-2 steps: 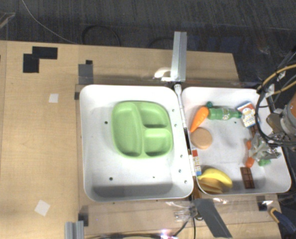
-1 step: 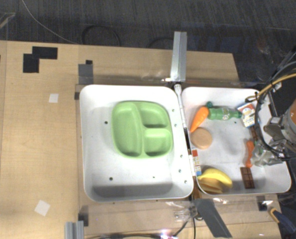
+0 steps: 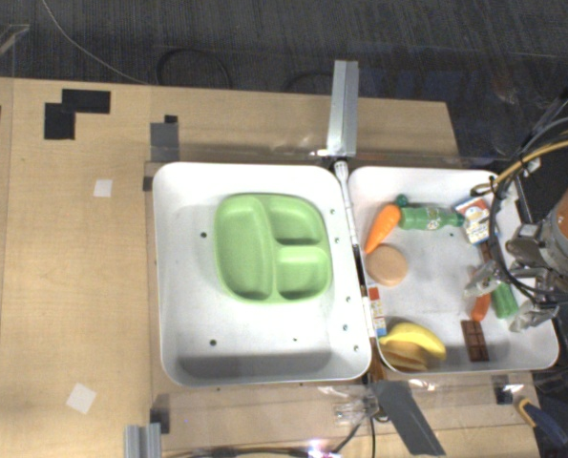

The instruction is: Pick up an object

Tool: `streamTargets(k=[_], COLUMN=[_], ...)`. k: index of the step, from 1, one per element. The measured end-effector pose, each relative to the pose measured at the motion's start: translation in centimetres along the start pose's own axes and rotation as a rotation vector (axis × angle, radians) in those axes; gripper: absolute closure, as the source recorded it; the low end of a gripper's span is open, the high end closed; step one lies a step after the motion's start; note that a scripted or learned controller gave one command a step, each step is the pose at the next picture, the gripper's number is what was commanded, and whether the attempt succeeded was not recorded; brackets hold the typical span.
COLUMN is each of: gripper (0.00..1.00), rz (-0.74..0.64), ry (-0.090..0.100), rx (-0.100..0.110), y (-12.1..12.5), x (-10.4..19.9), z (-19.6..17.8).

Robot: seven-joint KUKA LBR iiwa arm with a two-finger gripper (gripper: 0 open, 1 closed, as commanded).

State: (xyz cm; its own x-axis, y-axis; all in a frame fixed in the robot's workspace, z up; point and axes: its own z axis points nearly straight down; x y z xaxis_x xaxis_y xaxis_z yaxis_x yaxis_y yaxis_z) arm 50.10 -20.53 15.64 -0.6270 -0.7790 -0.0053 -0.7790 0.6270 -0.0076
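My gripper (image 3: 504, 298) is low over the right side of the right bin (image 3: 427, 356), open. One metal finger (image 3: 480, 278) stands to the upper left and the other to the lower right of a small green piece (image 3: 505, 301). A small orange piece (image 3: 480, 306) lies just left of it. Also in this bin are a carrot (image 3: 382, 228), a green bottle (image 3: 429, 219), a tan round bun (image 3: 389, 265), a banana (image 3: 413, 343), a brown chocolate bar (image 3: 473, 341) and a small carton (image 3: 474, 219).
The left bin (image 3: 183, 351) holds a green divided plate (image 3: 270, 246). A metal post (image 3: 343, 108) rises behind the seam between the bins. Cables (image 3: 517, 175) hang along the arm at the right. Wooden bench surface (image 3: 64, 284) extends to the left.
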Motion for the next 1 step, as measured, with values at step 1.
streamTargets(k=[1], gripper=[0.00], rz=[-0.118], ry=[-0.001], rx=[0.006], y=[-0.15], x=[-0.02], z=[6.60])
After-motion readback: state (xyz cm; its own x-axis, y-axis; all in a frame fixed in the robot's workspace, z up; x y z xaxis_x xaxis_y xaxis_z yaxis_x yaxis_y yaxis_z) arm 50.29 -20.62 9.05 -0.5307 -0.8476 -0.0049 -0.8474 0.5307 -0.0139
